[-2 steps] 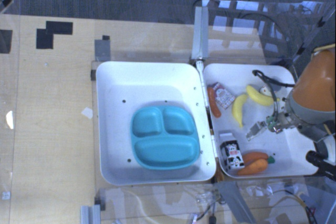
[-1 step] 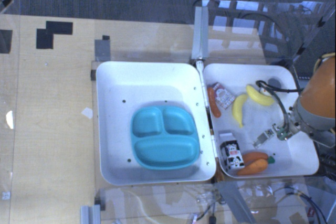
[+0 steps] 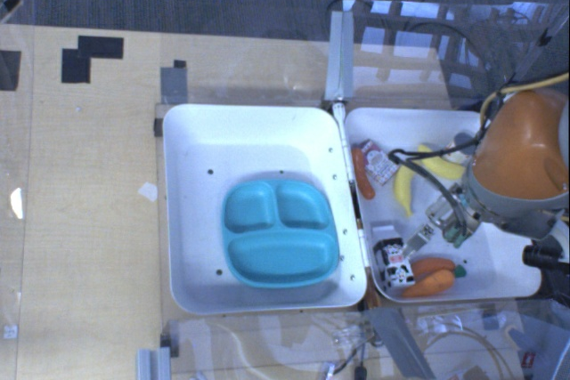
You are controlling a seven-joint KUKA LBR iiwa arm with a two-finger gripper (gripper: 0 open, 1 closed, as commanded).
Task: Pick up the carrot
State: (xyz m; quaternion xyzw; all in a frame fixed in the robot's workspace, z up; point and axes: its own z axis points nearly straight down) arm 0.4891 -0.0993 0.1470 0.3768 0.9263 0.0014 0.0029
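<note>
Pale wooden desk (image 3: 80, 218) carries two white bins. The carrot (image 3: 431, 277) lies at the near edge of the right bin (image 3: 508, 285) — my gripper (image 3: 394, 261) hovers just left of it, over its tip; whether it is open or closed, I cannot tell.

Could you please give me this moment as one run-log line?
gripper: low beside carrot, right bin | carrot: lying, unlifted | left bin: blue tray

Two shallow white bins sit side by side: the left bin (image 3: 187, 191) and the right bin (image 3: 508, 285). One blue divided plate (image 3: 280, 233) with three compartments. One carrot (image 3: 429, 277). One banana (image 3: 406, 189). One red packaged item (image 3: 363, 171).
</note>
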